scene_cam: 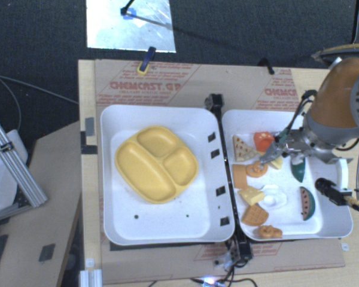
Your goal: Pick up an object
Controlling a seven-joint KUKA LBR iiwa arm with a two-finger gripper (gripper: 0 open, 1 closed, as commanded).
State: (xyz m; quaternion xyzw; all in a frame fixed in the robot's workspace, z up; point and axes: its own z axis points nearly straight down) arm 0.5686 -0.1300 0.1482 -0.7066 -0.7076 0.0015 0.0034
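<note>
- A jumble of small toy food pieces lies in the right-hand shallow white bin (346,220), with no single piece lifted out.
- The round orange slice-shaped toy (256,170) lies flat directly under the two-finger gripper (271,155); being round, it shows no clear long axis.
- The red tomato-like toy (263,140) sits just behind it, and a pale speckled wedge (243,149) points its narrow tip toward the far rim.
- The dark watermelon-slice toy (307,203) lies with its long axis running roughly front to back, near the right wall.
- A green leaf-shaped piece (298,171) sits close to the gripper's right.
- Whether the gripper's jaws are parted or closed cannot be told, and nothing is seen held.
- The grey arm with its orange band (341,94) reaches in over the right bin.
- The left white bin (116,226) holds 1 yellow 3-compartment plastic tray (156,163), tilted diagonally.
- Both bins rest on printed brown cardboard (167,82) on a wooden bench, above dark carpet.
</note>
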